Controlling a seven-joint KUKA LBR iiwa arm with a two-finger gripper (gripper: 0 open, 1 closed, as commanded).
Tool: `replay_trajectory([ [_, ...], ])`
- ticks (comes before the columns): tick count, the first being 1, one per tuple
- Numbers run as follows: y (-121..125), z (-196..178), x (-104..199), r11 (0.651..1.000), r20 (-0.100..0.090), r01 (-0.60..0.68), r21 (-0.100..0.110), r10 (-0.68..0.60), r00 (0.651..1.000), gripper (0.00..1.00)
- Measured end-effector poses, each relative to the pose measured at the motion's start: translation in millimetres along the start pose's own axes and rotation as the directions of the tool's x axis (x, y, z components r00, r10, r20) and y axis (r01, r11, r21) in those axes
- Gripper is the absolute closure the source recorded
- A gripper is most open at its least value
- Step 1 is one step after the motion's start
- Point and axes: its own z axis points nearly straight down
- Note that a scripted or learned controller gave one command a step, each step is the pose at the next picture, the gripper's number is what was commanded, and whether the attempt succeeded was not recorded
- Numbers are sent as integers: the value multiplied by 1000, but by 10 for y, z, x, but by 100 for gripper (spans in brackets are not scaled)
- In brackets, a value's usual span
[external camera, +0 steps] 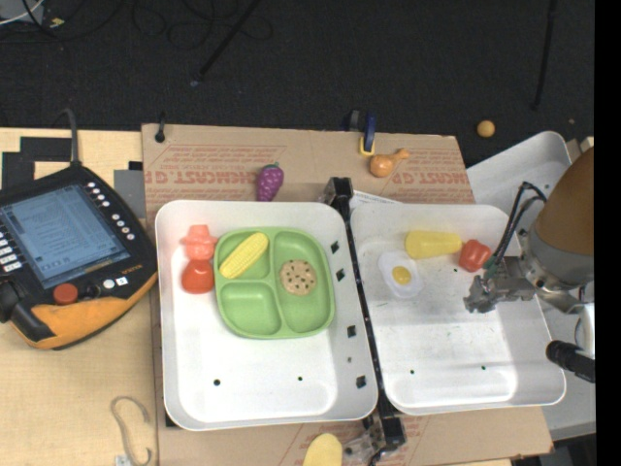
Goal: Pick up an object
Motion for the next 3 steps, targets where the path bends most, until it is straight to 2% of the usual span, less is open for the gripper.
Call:
replay_trajectory([
  [1,-27,-430,-38,1000,0,0,0,0,1000,100],
  [2,-24,-694,-48,1000,0,0,1,0,1000,100],
  [3,-134,-591,461,1000,-3,3,6,-3,1000,100],
])
